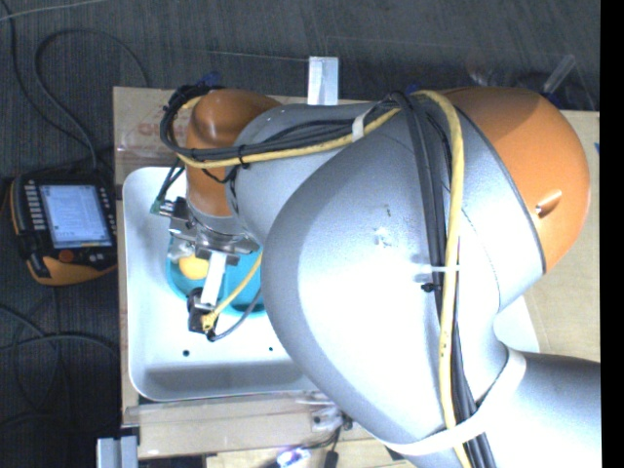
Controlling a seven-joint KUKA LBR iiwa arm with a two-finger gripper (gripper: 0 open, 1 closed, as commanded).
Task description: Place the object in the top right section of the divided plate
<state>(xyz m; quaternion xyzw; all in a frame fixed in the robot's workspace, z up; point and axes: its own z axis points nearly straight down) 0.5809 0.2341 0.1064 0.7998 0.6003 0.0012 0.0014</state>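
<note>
A blue divided plate (181,278) lies in the left white bin (146,320), mostly hidden under the wrist. A small yellow object (195,266) rests on the plate right beside the gripper. My gripper (203,257) hangs straight over the plate, close to the yellow object. The arm's large grey body covers the plate's right side and its dividers, so I cannot tell which section the yellow object is in.
The arm covers most of the bench and the right bin. The left bin's white floor shows at the left and front. A teach pendant (66,224) lies on the floor to the left of the bench.
</note>
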